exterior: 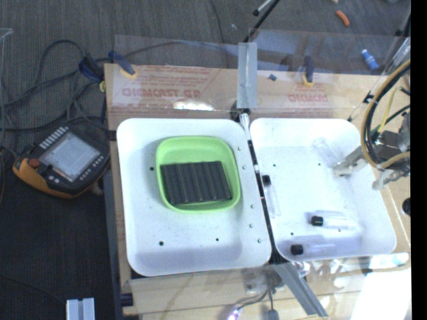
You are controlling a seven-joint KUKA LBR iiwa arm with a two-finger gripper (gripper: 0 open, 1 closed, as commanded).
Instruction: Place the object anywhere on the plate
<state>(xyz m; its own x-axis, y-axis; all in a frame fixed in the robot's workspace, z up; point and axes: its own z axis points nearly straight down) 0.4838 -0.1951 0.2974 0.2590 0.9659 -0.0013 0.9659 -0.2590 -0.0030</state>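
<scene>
From my station, the only lettering I can find is printed in red on the cardboard sheet [220, 92] lying on the surface just behind the two white bins [193, 259]. One red line sits behind the left bin and a shorter one behind the right bin, which looks upside down. Both are too blurred for me to read any word. The screen of the handheld pendant [63, 160], left of the bins, shows nothing I can read.

I see the plate [197, 153] in the left bin [143, 245], a ridged pad [195, 183] on it; two markers [331, 221] lie in the right bin [293, 152].
</scene>
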